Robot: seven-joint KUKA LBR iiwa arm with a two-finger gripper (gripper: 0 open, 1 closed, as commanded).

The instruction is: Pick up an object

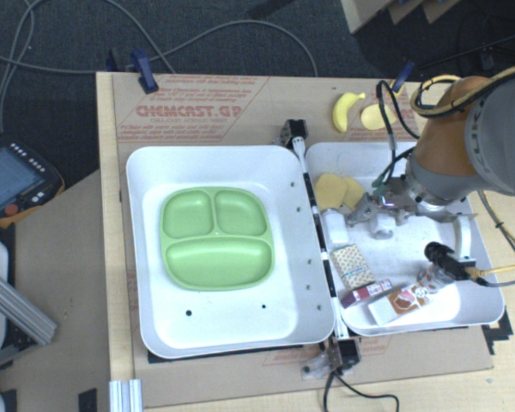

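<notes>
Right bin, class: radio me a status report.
End effector low in right bin. Nothing seen gripped. Yellow chip, patterned packet alongside. Green tray left.

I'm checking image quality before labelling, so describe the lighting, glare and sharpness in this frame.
Camera view: even, soft overhead light; the left bin is bright white but not blown out, and the green divided plate shows mild sheen. Faint shadow lies under the gripper in the right bin. The wrist metal is slightly blurred, so small parts there are hard to read. The bench print stays legible.

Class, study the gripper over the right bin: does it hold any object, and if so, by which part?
It cannot be told. The gripper hangs low over the right bin beside a yellow object, but nothing shows clearly in its grasp from this slant.
</notes>
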